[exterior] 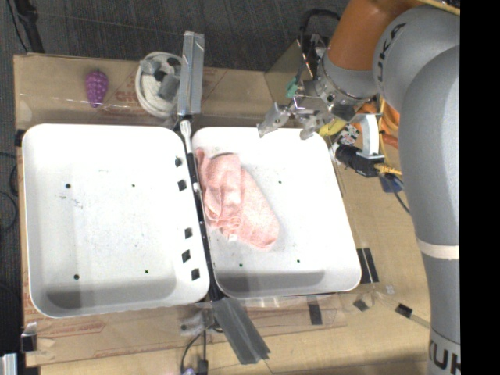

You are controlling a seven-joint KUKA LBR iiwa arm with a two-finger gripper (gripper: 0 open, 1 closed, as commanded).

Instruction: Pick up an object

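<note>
My brown cardboard-covered bench [62, 76] carries two shallow white plastic bins side by side, left [101, 303] and right [344, 264], a small purple knobbly object [96, 87] and a white coiled bundle [158, 83].

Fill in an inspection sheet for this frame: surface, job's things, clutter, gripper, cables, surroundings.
Surface: two white bins, left bin and right bin, on a brown bench.
Job's things: pink cloth crumpled in the right bin, against its left wall.
Clutter: purple toy and white cup on the bench behind the left bin.
Gripper: gripper above the right bin's far edge, holding nothing.
Cables: dark cable by the wrist.
Surroundings: dark floor.
</note>
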